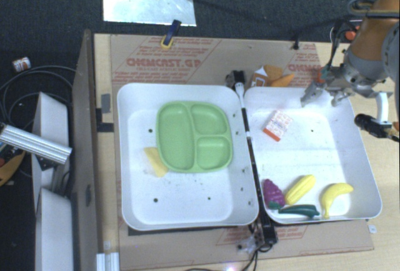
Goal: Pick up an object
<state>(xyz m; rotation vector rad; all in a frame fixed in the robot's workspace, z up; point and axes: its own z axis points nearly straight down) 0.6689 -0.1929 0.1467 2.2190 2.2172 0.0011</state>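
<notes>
Camera view: we see the arm (375, 39) coming in over the far right corner of the right bin (350, 138). The gripper (326, 96) hangs over that bin's far edge; its two fingers (310, 96) look spread apart with nothing between them.

We take the right bin as our landmark. Inside it, toward the far left part of its floor, lies a small red and white packet (277, 124), flat and alone, apart from everything else. Along the bin's near edge we see a cluster: purple grapes (272, 192) at the near left, a corn cob (300, 188) just beside them, a green pepper (299, 209) touching or nearly touching the near wall below the corn, and a banana (334, 196) a bit to the right of the corn. Beyond the bin's far wall, on the cardboard, sit some orange scraps (275, 78).

Left of the right bin, the left bin (134, 138) holds a green divided plate (192, 137), with a pale yellow piece (155, 160) touching the plate's near left rim.

Step, as we judge it: approach, before any grasp; no target is yet committed. The packet is the nearest thing to the gripper and well isolated, so we read it as the likely pick. Next move calls for shifting toward the bin's middle-left, lining the spread fingers across the packet's narrow side, then descending nearly to the floor before closing. The packet lies flat and thin, so a shallow descent could close on air.
</notes>
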